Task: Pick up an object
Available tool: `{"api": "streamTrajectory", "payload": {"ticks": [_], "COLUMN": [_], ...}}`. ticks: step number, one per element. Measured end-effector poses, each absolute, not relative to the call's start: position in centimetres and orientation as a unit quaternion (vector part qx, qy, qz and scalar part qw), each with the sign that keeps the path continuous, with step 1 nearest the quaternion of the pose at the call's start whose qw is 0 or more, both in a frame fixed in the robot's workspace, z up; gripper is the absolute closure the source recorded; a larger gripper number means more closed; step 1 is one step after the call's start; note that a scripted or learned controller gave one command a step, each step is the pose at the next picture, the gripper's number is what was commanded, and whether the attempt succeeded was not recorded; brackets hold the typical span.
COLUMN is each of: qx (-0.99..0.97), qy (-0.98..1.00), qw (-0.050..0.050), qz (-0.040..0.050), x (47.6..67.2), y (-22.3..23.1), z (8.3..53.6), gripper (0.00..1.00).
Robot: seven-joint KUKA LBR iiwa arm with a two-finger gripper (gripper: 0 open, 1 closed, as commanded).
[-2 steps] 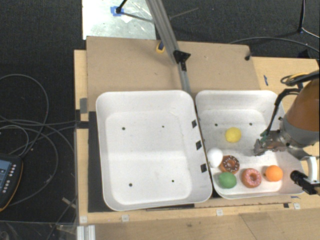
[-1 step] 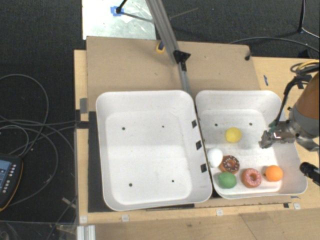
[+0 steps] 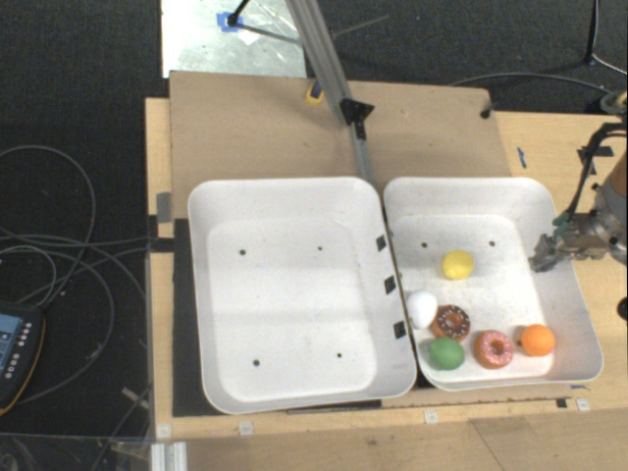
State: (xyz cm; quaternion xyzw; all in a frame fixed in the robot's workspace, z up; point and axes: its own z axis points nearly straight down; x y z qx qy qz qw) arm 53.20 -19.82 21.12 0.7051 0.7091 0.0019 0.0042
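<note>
The gripper (image 3: 546, 255) hangs at the outer edge of the right bin (image 3: 510, 196), over its rim, with the grey arm (image 3: 606, 226) coming in behind it. Nothing shows in its grasp, but whether it is released or clenched I cannot tell from this view.

Nearest to it, a little inward on the bin floor, lies a yellow ball (image 3: 458, 264), apart from everything else. Somewhat further, down toward the front wall of the bin, sits an orange (image 3: 537, 340), and touching or just beside that a pink frosted doughnut (image 3: 494, 348). Further still from the gripper come a chocolate doughnut (image 3: 451, 321), a green ball (image 3: 446, 353) just in front of it, and a white egg-shaped thing (image 3: 421, 308) against the bin's inner wall. Farthest off is the left bin (image 3: 285, 196), on the same bench (image 3: 422, 126).

The step in hand looks like the approach: no object has been chosen or lifted yet. The yellow ball seems the easiest target, since it stands alone. The next move would call for swinging inward over it, lining up above it, and coming straight down; being round, it may roll away from a grip that lands off-centre.
</note>
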Motion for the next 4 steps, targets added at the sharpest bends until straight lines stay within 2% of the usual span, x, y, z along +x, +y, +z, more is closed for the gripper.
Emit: {"api": "streamTrajectory", "payload": {"ticks": [1, 2, 4], "qx": [0.705, 0.703, 0.703], "qy": [0.709, 0.711, 0.711], "qw": [0.003, 0.000, -0.001], "qz": [0.0012, 0.0014, 0.0016], "x": [53.3, 53.9, 51.7], "y": [-19.9, -14.5, -2.8], "z": [24.1, 24.6, 25.3], "gripper": [1.00, 1.00, 1.00]}}
